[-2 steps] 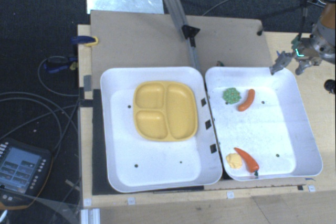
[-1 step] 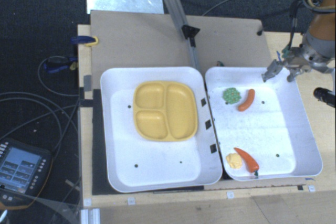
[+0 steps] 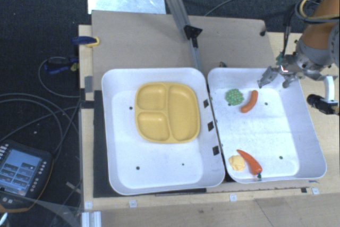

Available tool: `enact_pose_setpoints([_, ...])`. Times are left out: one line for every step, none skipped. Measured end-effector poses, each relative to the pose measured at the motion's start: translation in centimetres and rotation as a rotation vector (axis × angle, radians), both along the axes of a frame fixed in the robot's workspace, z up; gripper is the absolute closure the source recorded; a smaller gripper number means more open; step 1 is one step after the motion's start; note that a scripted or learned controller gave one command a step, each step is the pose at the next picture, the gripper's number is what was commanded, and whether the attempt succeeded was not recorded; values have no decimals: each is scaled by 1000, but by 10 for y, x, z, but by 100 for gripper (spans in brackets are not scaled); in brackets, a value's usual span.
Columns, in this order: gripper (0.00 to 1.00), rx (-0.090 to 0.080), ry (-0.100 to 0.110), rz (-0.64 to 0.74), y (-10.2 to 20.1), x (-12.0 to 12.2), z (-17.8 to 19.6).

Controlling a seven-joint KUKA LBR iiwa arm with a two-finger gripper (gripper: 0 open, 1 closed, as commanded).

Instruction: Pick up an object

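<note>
over the far right corner of the right bin (image 3: 297, 114), my pincer (image 3: 278, 80) hangs with its two fingers spread apart and nothing between them. one fingertip (image 3: 264, 81) points toward the bin's middle. on the white floor just beside and below it lies a small orange sausage (image 3: 249, 101), tilted, and touching close at its left a green broccoli piece (image 3: 234, 97). well apart from these, at the near edge of the same bin, a red chili pepper (image 3: 249, 161) lies at a slant with a pale yellow lump (image 3: 236, 163) just beside its left end. my grey arm with its orange band (image 3: 319, 34) comes in from the right edge of the surface (image 3: 138, 40). the left bin (image 3: 122, 167) holds a yellow divided plate (image 3: 167, 112) with three compartments, lying flat near its middle.
</note>
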State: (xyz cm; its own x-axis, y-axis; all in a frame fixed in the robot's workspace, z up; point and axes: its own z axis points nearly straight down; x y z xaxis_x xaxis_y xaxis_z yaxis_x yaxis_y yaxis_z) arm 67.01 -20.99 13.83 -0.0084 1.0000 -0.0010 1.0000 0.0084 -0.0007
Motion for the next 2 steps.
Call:
enact_pose_setpoints([0,0,-1,0,0,0,-49])
enact_pose_setpoints([100,-4,-8,3,0,2,-34])
